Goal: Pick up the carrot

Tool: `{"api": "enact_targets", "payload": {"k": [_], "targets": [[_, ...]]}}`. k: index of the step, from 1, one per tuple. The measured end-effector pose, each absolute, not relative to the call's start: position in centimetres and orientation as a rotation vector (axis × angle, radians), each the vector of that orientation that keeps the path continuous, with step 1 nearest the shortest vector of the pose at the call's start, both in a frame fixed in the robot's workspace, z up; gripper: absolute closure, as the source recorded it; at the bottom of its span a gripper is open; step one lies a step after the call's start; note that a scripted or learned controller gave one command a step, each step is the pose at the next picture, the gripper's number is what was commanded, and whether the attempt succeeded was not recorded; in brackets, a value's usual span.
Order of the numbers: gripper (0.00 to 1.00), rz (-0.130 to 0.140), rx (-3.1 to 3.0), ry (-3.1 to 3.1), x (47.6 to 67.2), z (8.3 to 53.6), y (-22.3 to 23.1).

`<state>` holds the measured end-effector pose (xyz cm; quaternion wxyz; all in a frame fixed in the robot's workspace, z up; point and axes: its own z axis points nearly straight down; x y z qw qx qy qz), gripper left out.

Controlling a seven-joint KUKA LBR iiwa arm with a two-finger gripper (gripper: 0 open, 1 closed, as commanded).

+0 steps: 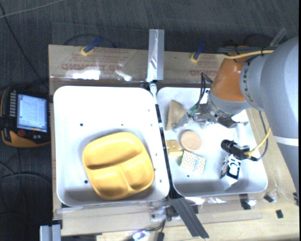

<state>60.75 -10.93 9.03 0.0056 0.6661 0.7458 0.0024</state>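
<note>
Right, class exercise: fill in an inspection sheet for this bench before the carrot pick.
Surface: left bin and right bin, white, side by side.
Job's things: carrot cannot be told apart among the right bin's items.
Clutter: yellow divided tray in left bin; tan wedge, round disc, dotted square in right bin.
Grippers: gripper over right bin's far end.
Cables: yellow cable beside the arm.
Surroundings: handheld screen unit on dark floor, left of bench.

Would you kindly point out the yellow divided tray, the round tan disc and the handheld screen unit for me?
yellow divided tray (118, 163): camera view, on its large upper compartment.
round tan disc (191, 140): camera view, on the middle of its face.
handheld screen unit (30, 112): camera view, on its lit screen.
</note>
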Motion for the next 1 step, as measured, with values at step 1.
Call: {"api": "enact_targets", "payload": {"k": [1], "targets": [[0.0,-0.005,2.226,2.213,66.37,15.73,-12.81]]}}
